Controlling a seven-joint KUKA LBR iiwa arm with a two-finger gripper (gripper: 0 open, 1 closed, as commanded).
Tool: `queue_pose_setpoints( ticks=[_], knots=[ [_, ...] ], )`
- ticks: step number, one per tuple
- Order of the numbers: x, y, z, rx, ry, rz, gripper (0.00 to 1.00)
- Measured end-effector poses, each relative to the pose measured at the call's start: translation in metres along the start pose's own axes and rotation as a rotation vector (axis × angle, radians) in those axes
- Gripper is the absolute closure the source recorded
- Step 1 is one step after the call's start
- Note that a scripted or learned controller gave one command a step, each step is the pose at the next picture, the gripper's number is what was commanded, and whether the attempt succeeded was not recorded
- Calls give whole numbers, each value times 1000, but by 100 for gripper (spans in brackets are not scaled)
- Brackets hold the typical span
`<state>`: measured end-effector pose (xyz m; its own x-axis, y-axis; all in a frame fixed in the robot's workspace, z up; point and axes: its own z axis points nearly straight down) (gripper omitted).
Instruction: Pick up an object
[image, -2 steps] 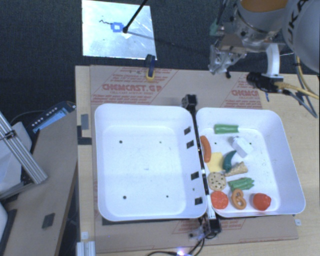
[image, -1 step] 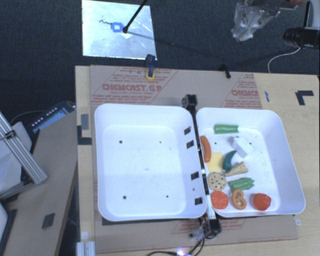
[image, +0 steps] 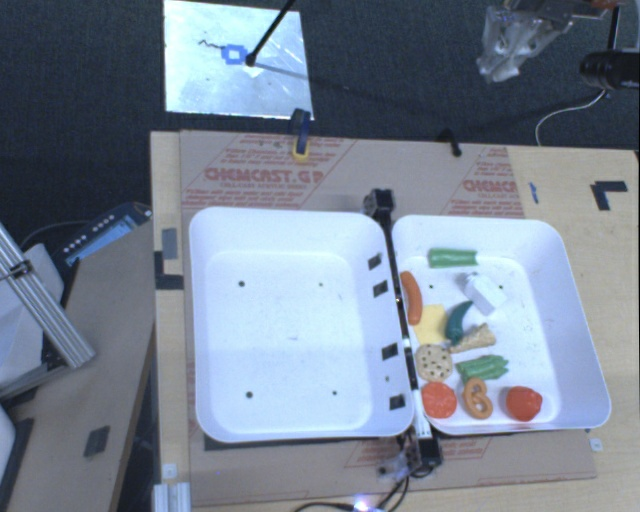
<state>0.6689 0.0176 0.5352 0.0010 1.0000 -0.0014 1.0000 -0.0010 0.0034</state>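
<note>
The right bin (image: 560, 260) holds several toy foods: a green bean pod (image: 452, 257), an orange sausage (image: 411, 291), a white block (image: 484, 294), a yellow cheese piece (image: 431, 323), a dark green pepper (image: 458, 320), a cracker wedge (image: 476, 339), a round cookie (image: 433, 361), a green leafy piece (image: 482, 367), a tomato slice (image: 438, 400), a pretzel (image: 477, 397) and a red tomato (image: 523, 403). My gripper (image: 503, 55) hangs high at the top right, well beyond the bins' far edge, blurred, with nothing seen in it.
The left bin (image: 220, 250) sits beside the right one, joined by a black clip strip (image: 395, 310). Both rest on a cardboard sheet (image: 260, 170). A shiny metal plate (image: 235, 60) lies on the dark floor at the back left. A white cable (image: 570, 110) runs at the right.
</note>
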Motion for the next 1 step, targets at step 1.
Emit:
queue_pose_setpoints(
  ticks=[1],
  knots=[
    [12,-1,0,0,1,-5,100]
  ],
)
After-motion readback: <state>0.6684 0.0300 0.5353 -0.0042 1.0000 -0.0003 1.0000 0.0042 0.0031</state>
